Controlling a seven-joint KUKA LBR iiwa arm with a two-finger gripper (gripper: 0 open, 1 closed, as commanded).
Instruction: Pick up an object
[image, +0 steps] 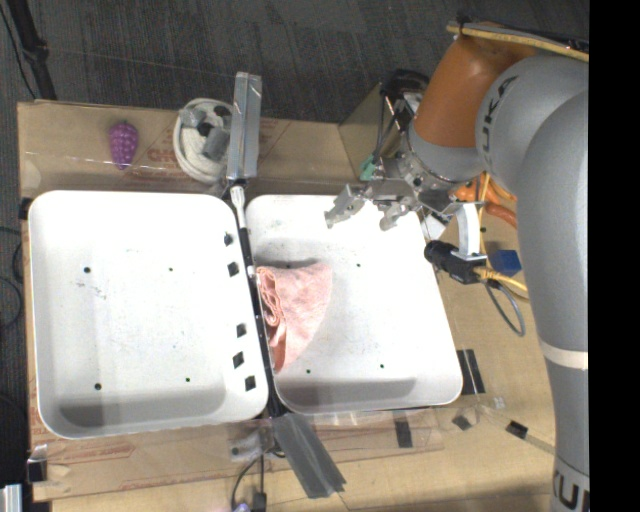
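Lying crumpled, pink cloth (293, 305) well apart from end effector (365, 212).

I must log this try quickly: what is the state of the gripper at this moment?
Gripper: jaws open, holding nothing, above the far edge of the right bin; the pink cloth lies apart in the bin.

Pink cloth (293, 308) is bunched up against the 9 o'clock wall of the right bin (420, 340). Gripper (365, 211) hangs open over that bin's 12 o'clock edge, nothing between its fingers.
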